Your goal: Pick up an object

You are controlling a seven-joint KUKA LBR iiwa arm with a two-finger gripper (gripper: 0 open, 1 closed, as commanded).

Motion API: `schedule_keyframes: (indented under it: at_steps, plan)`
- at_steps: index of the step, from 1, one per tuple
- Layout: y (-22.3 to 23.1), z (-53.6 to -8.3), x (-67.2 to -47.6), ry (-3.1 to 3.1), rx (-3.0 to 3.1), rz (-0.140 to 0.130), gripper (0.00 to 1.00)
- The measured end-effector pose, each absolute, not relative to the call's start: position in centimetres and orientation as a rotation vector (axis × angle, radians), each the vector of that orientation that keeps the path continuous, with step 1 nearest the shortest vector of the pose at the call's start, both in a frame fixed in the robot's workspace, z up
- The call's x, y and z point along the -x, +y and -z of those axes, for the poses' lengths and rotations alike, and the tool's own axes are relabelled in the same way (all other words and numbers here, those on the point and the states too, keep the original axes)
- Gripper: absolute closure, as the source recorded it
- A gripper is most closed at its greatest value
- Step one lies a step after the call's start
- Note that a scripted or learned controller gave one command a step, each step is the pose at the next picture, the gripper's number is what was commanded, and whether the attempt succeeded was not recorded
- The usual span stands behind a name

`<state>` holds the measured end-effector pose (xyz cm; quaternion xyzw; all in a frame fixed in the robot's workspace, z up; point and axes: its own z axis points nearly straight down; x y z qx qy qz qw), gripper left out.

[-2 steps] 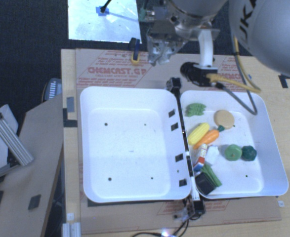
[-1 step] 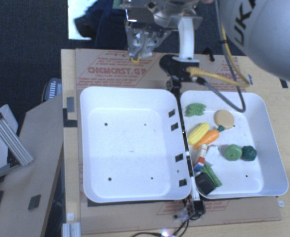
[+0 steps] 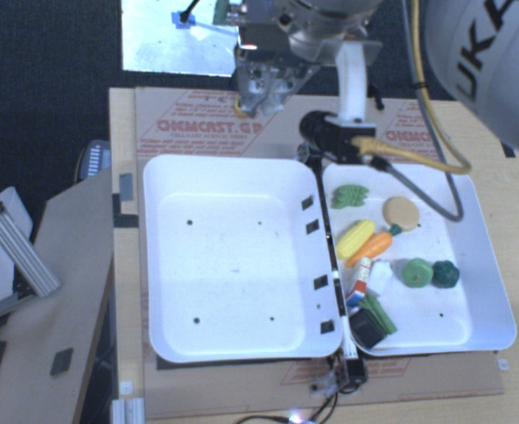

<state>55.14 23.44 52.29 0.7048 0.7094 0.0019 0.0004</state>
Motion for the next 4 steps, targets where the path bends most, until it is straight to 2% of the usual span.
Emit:
schedule_keyframes:
  at_steps: [1,2,3,4]
  plan:
    - [23.4,-42.8,-51.9,2.231,-2.217,0.013,1.00]
    - [23.4,-54.2,-48.5,2.227,-2.212,-0.021,1.00]
    - [23.4,-44.0,-48.6,2.224,-2.222,0.011,1.00]
    - [23.4,-54.1,-48.7,2.224,-2.213,-0.019,1.00]
